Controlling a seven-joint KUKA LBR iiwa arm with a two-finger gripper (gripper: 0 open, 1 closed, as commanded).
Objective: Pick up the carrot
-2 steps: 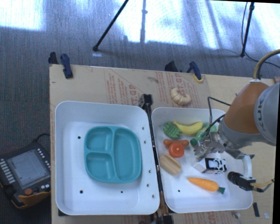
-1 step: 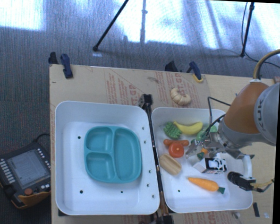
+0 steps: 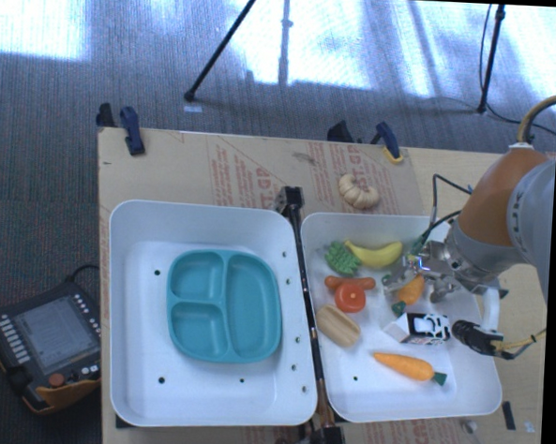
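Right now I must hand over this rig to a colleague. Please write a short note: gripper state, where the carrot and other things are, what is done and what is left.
Gripper: down in the right bin, far right part, over a small orange piece; what that piece is, I cannot tell.
Carrot: lying flat near the front of the right bin, apart from the gripper.
Nearby: banana, tomato, bread roll, black-and-white carton.
Left bin: holds a teal divided plate.
Done: nothing visible; carrot not lifted.
Left: move to the carrot, grasp, lift.
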